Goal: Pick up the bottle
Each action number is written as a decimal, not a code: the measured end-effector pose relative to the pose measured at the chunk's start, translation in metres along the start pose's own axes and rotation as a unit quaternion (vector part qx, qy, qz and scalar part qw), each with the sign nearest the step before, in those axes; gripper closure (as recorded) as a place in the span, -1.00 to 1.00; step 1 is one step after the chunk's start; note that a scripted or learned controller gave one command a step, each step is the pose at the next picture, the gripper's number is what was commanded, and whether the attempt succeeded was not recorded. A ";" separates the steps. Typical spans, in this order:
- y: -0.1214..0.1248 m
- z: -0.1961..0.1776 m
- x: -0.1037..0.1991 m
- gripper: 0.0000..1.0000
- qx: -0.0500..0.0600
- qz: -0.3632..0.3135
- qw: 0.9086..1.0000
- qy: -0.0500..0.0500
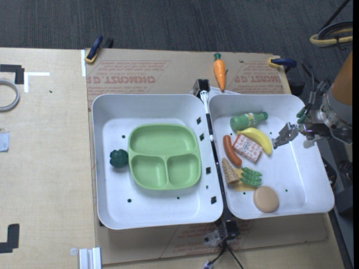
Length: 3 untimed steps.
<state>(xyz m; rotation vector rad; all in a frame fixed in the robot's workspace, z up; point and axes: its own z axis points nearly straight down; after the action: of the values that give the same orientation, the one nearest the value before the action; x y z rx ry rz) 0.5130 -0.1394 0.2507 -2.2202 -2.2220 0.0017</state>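
Note:
The bottle (247,120) is green with a yellow-green cap and lies on its side near the back of the right bin (314,178). A banana (257,139) lies just in front of it. My gripper (296,138) hangs over the right part of that bin, to the right of the bottle and banana and apart from both. It is open, with nothing between its fingers. The arm comes in from the right edge.
The right bin also holds a pink box (247,148), a hot dog (231,150), a corn cob with green leaves (241,176) and a round bun (266,199). The left bin holds a green divided plate (165,157) and broccoli (118,158). A carrot (219,72) lies behind the bins.

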 end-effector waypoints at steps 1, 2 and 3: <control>0.000 -0.009 0.000 1.00 0.000 0.000 1.000 0.000; -0.032 0.020 0.054 1.00 0.000 -0.079 0.997 0.000; -0.036 0.015 0.098 1.00 0.000 -0.130 0.991 0.000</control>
<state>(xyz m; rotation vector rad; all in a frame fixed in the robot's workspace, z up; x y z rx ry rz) 0.4774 -0.0415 0.2362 -1.9109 -2.4922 0.0017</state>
